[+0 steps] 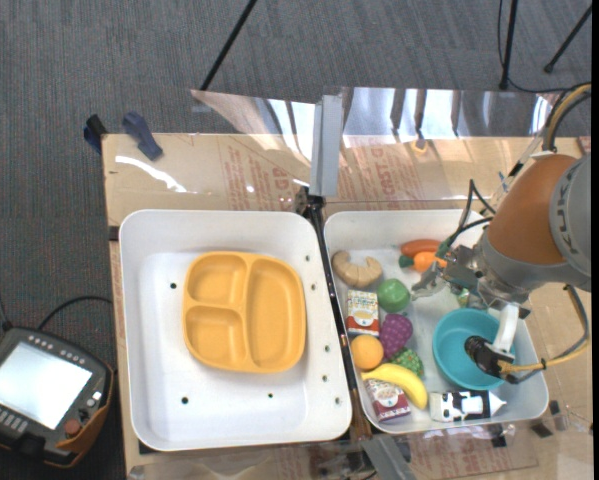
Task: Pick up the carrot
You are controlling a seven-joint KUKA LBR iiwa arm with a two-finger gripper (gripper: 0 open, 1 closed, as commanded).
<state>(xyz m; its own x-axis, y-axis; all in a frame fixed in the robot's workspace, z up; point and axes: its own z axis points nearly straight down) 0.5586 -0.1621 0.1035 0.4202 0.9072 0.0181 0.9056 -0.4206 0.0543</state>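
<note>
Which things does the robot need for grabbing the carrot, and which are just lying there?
Needed: carrot, gripper.

Just lying there: yellow plate, croissant, green apple, grapes, orange, banana, blue bowl, two small cartons.

Showing faint reddish mirrored lettering across the cardboard sheet covering the tabletop behind the bins, too pale and reversed for reading. Carrying printed labels on two small cartons in the right bin, too small for making out. Nothing else legible.
</note>
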